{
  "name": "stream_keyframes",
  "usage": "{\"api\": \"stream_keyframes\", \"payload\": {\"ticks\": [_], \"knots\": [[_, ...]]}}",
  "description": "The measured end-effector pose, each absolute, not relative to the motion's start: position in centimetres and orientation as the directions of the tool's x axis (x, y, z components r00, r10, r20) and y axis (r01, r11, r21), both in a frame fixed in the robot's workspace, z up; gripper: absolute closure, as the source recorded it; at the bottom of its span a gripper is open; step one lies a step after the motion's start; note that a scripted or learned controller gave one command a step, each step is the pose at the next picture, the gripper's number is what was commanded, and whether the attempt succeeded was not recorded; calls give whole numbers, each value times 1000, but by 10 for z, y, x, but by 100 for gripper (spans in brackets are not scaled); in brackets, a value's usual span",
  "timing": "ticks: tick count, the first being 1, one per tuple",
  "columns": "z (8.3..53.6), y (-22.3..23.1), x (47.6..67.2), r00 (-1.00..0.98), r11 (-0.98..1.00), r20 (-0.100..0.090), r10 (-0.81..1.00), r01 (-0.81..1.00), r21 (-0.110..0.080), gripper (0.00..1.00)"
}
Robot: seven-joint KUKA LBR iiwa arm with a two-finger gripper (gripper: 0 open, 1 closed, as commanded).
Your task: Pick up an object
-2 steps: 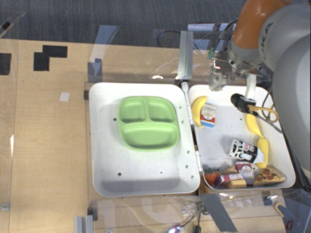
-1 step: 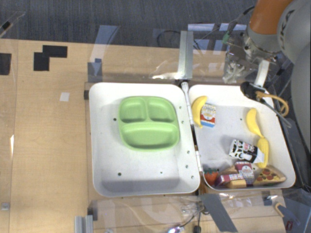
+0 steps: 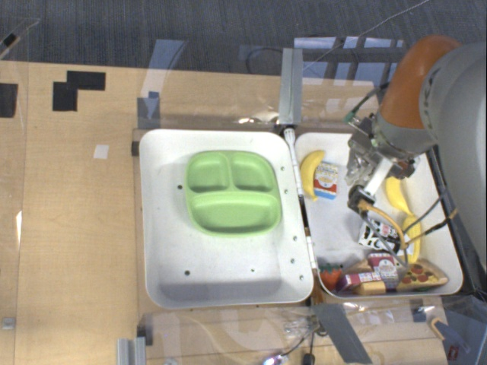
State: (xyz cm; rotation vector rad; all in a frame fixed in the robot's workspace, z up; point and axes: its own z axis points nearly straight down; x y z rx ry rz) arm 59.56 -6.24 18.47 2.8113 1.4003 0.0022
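Observation:
My gripper (image 3: pixel 358 170) hangs over the upper middle of the right bin (image 3: pixel 335 230), just right of a small red, white and blue carton (image 3: pixel 326 179). A yellow banana (image 3: pixel 309 172) lies left of the carton, along the bin's left wall. A second banana (image 3: pixel 397 197) lies to the gripper's right, partly hidden by the wrist. Below the gripper a black-and-white packet (image 3: pixel 376 239) rests on the bin floor. No object shows between the gripper's tips.
The left bin (image 3: pixel 228 268) holds a green divided plate (image 3: pixel 232 191). Along the right bin's front wall lie a pizza slice (image 3: pixel 426 275), a dark red bar (image 3: pixel 364 281) and an orange round piece (image 3: pixel 331 279). A metal divider (image 3: pixel 291 90) stands behind the bins.

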Motion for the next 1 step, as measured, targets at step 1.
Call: {"api": "stream_keyframes", "payload": {"ticks": [1], "knots": [[186, -66, 616, 535, -535, 2, 845, 845, 4, 100]]}}
